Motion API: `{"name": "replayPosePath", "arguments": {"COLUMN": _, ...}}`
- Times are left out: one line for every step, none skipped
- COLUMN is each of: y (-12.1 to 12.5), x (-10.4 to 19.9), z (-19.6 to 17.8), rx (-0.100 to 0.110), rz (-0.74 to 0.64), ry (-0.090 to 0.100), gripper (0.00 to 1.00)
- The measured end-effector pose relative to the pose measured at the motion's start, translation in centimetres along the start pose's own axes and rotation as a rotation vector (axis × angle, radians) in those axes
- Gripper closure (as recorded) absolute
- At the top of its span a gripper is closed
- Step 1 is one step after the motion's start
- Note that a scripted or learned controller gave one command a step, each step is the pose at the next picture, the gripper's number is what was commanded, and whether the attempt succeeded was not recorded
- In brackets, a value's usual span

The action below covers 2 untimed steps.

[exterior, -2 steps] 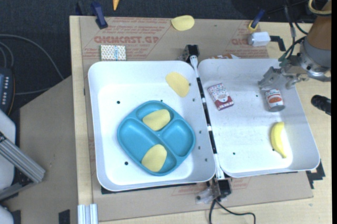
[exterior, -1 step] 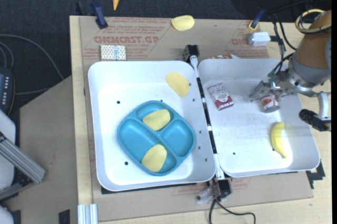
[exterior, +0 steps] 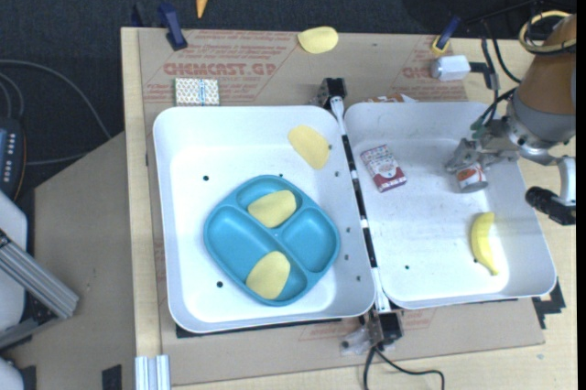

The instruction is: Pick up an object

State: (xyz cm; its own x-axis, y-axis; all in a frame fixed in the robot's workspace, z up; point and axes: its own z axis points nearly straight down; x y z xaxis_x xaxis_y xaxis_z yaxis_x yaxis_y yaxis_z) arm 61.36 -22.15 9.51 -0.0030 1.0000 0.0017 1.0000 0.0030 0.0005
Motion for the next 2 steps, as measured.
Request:
{"name": "replayPosePath", "arguments": {"y": -0.4, "x": 7.8, "z": -4.8, "rx": 0.001, "rz": 0.002, "ry": -0.001, "gripper": 1.00}}
{"name": "replayPosePath", "arguments": {"y": 0.1, "x": 13.2, "z": -9.0, "rx": -0.002, "rz": 0.001, "ry": -0.002, "gripper": 1.00}}
